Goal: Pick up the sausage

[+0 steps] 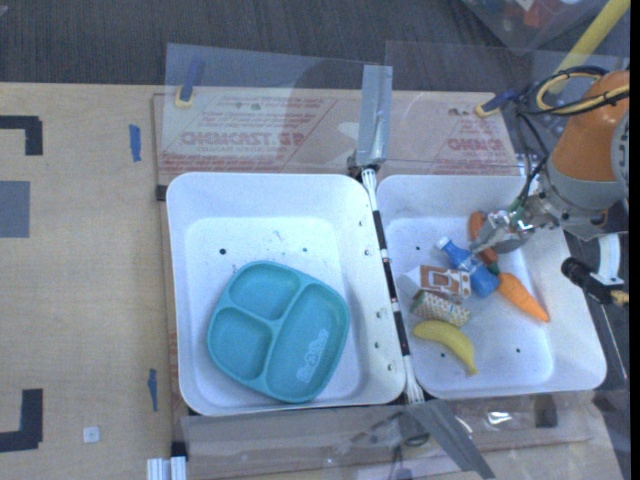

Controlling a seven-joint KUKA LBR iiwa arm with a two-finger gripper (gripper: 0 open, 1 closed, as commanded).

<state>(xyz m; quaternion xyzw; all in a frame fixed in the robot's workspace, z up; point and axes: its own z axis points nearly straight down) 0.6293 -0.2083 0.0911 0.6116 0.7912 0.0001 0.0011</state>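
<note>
White plastic bins sit side by side on the counter. In the right bin (575,363), the metal pincer (497,232) hangs low over a reddish-brown sausage (479,222) near the far wall; whether its fingers grip it I cannot tell. Nearby lie an orange carrot (525,297) and a yellow banana (447,343). A teal divided plate (279,330) lies in the left bin (200,208).

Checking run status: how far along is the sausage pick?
Done: the gripper is down in the right bin, over the toy pile's far end. In hand: nothing visibly between its fingers. Left: grasp and lift; a reddish piece beside it may be the sausage, unclear.
</note>
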